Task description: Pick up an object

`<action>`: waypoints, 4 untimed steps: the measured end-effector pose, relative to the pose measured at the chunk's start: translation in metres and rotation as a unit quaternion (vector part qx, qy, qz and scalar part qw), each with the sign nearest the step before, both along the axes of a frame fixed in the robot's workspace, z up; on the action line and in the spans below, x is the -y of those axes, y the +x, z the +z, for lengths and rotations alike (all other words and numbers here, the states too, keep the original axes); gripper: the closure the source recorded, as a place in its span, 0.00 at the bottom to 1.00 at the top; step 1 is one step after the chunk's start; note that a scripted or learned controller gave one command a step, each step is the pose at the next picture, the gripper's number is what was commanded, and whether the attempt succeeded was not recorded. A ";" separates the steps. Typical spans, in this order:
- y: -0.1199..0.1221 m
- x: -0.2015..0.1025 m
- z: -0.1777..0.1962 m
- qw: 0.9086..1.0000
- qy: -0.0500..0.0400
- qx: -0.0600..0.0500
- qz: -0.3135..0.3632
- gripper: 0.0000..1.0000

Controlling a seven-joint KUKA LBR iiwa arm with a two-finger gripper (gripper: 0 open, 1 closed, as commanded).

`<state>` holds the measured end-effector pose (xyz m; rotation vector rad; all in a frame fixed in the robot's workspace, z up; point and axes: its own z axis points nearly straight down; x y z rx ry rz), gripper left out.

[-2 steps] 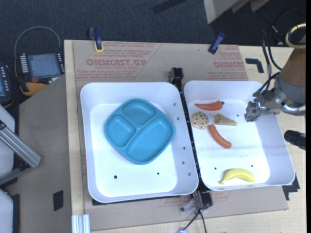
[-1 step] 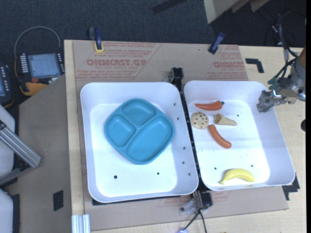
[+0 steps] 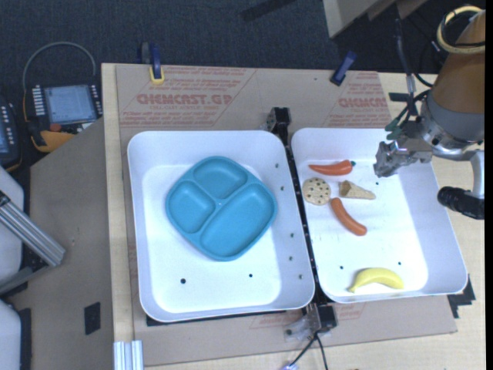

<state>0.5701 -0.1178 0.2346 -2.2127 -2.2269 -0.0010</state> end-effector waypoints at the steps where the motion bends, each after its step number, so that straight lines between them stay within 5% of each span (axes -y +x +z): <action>1: 0.003 -0.057 -0.010 1.000 0.001 -0.001 0.000 1.00; 4: 0.032 -0.198 0.001 1.000 0.000 0.002 0.000 1.00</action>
